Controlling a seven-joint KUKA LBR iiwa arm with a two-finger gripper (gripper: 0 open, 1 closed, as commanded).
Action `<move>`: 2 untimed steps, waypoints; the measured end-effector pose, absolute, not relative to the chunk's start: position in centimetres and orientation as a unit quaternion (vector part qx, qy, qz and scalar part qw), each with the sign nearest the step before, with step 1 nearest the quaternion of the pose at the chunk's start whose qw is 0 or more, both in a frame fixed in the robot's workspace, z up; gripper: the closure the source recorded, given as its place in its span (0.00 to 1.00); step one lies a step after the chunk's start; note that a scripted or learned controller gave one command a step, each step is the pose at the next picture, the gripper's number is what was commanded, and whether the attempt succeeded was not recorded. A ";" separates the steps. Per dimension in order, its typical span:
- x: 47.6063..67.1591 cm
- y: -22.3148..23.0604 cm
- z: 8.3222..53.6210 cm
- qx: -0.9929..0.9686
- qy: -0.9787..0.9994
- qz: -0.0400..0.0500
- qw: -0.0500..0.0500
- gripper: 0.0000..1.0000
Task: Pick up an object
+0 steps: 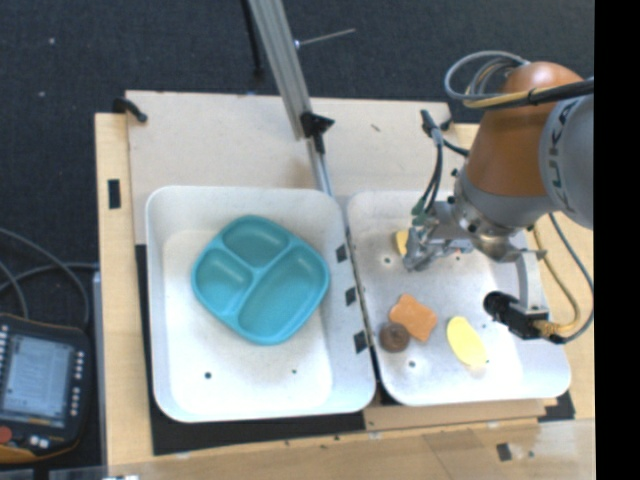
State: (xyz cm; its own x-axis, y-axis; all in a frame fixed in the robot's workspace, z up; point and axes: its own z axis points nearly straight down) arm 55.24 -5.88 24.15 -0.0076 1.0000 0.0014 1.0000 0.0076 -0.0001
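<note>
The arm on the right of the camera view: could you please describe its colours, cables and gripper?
The grey KUKA arm has a rounded orange band above the wrist, with part of dark lettering on the grey shell. Grey and dark cables loop over its top and down its side. Its small metallic two-finger gripper is silver-grey.

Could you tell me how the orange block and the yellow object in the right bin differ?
The orange block is squarish with flat sides, while the yellow object is a rounded oval. The orange block lies nearer the bin divider, beside a small brown round piece; the yellow object lies further right, nearer the bin's front edge. Both rest loose on the right bin floor, below the end effector.
</note>
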 end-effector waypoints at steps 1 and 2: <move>56.5 -1.8 24.3 -0.705 -0.709 -0.001 0.000 1.00; 57.3 4.1 25.1 -0.704 -0.710 -0.001 0.000 1.00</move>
